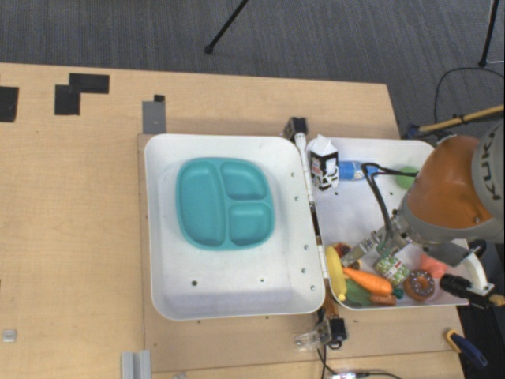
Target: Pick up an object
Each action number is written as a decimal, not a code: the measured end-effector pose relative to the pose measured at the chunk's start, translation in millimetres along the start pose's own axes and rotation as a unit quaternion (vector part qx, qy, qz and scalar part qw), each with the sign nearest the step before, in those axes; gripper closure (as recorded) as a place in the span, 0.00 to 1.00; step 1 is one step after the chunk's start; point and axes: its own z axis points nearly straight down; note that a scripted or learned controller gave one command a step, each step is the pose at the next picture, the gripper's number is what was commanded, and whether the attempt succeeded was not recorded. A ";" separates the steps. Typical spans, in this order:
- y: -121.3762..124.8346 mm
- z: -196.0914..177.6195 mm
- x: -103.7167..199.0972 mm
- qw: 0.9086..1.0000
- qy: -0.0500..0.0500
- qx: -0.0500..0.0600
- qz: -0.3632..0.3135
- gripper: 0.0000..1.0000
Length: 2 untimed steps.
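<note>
Low at the frame's right, the end effector, grip state unclear, hangs over crowded toy food beside an orange plastic carrot, risking a glancing miss.

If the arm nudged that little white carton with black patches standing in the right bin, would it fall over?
Probably. The small white milk carton with black patches stands upright, taller than wide, so a push near its top would likely tip it. It looks like a light toy, so it may slide first.
</note>
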 end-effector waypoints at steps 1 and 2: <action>4.4 -13.2 4.6 1.000 0.009 0.000 -0.003 1.00; 21.9 -91.4 47.9 0.994 0.008 0.013 0.105 1.00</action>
